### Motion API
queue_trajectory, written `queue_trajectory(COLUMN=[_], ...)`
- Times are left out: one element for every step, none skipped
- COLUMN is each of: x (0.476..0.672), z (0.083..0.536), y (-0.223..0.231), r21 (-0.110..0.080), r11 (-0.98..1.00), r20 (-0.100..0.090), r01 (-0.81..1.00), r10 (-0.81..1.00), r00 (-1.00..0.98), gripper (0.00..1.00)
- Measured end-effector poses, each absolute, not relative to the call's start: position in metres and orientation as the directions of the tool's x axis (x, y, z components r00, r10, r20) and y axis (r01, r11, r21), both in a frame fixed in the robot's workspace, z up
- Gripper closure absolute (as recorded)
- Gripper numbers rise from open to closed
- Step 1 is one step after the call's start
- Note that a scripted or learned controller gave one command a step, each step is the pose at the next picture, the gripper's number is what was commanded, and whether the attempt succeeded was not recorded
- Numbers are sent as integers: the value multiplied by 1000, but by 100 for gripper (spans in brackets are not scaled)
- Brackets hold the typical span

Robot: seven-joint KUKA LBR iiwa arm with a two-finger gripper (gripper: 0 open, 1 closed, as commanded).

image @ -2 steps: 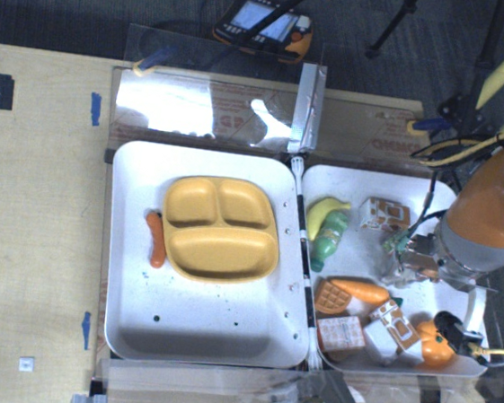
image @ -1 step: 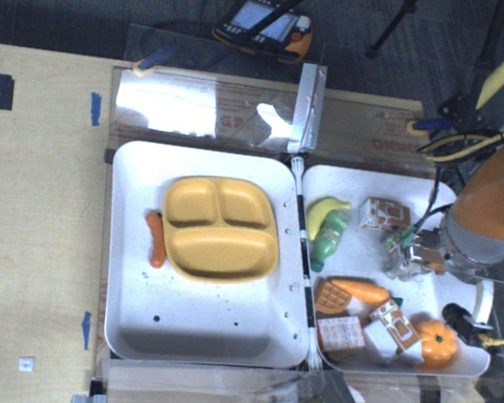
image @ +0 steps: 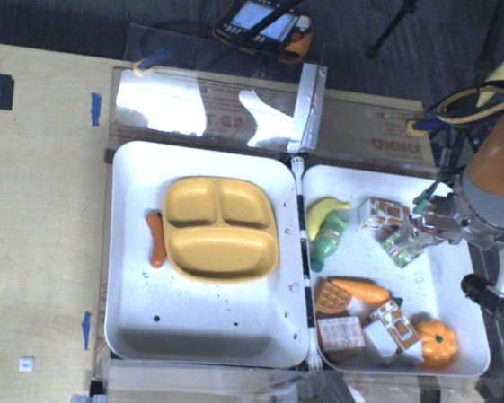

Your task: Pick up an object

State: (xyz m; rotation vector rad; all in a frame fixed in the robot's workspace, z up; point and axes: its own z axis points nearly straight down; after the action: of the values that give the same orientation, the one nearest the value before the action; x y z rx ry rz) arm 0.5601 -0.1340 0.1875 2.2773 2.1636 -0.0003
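A wooden bench (image: 33, 216) is bearing two shallow white bins side by side, the left bin (image: 131, 309) holding a yellow divided tray (image: 220, 229) with an orange sausage (image: 156, 238) lying just beside its left edge. The grey arm (image: 500, 170) is reaching in from the right over the right bin (image: 457, 305), its gripper (image: 430, 224) hanging above a crinkled foil packet (image: 392, 228) near the far wall; whether it is gripping is not something I can tell. The packet is lying with its long axis slanting from upper left to lower right, a banana (image: 319, 213) and green bottle (image: 328, 239) to its left.
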Motion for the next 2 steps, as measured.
queue_trajectory(x=[638,668], z=[241,218], y=[-137,-134], r21=[4,5], r11=[271,401], r20=[-4,-5], r01=[963,916], r10=[963,916], r00=[-271,-401], gripper=[100,100])
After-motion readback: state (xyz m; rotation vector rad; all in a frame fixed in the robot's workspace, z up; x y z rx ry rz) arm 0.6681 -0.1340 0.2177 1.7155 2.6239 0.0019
